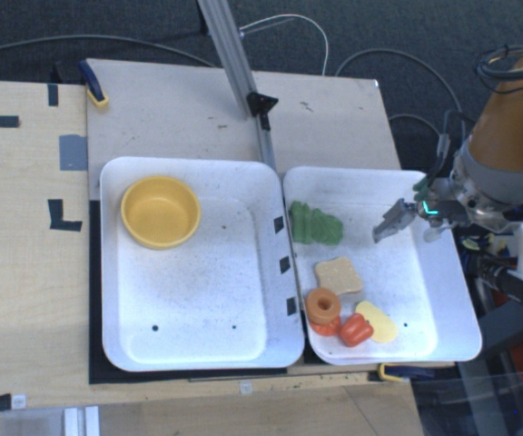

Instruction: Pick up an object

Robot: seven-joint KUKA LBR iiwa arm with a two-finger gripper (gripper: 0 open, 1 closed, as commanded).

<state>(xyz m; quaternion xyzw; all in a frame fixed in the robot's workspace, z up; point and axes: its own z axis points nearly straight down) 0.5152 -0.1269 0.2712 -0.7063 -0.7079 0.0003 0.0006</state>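
The right bin holds a green leafy toy, a tan bread slice, an orange ring, a red pepper and a pale yellow piece. A yellow bowl sits in the left bin, at its far left. My gripper hovers over the right bin's far right part, to the right of the green toy and apart from it. Its fingers are spread open with nothing between them.
A slanted metal pole crosses the bench top and meets the rim between the bins. Cables loop on the dark floor behind. A blue and yellow clamp sits at the bench's far left corner.
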